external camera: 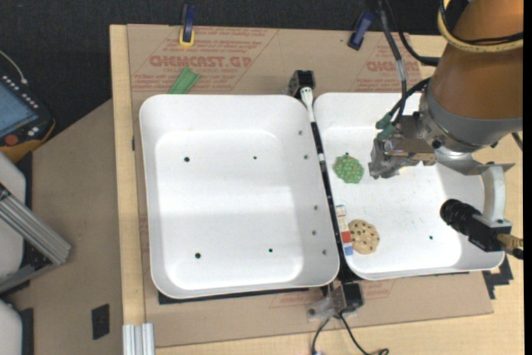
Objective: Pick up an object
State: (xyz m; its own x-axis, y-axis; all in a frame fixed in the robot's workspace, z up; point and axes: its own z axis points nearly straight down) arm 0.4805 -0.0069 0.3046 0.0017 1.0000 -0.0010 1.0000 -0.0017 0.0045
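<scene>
Gripper [384, 165] of grey arm [474, 79] poised low over right bin [416, 258], just right of green object [349, 169] and apart from it; fingers too blurred to tell whether spread or closed, nothing seen between them. Tan speckled cookie-like object [363, 236] lying below green object, near divider between bins. Left bin [166, 129] sitting beside, on cardboard sheet [249, 54].

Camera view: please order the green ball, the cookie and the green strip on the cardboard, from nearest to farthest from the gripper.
1. Green ball, in the right bin, just left of the gripper.
2. Cookie, right bin's near edge.
3. Green strip, on the cardboard beyond the left bin.
</scene>
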